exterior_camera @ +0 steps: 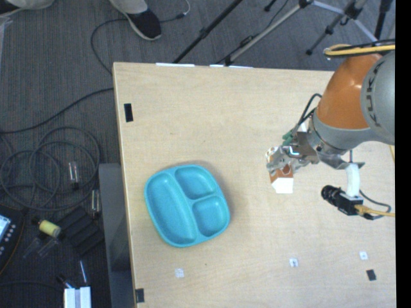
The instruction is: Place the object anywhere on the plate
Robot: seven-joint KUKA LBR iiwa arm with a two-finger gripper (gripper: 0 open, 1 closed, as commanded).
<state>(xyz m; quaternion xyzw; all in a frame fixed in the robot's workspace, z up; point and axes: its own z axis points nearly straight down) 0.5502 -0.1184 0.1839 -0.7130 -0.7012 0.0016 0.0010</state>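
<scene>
Arm is reaching in from three o'clock. Blue plate is sitting at seven o'clock. Gripper is hanging over the small object; its grip I cannot tell. A loose hold might be dropping it early.

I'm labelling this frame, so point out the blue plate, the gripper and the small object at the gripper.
blue plate [168, 201]: camera view, floor of its large left compartment.
gripper [280, 165]: camera view, its tip.
small object [282, 185]: camera view, its white lower part.
</scene>
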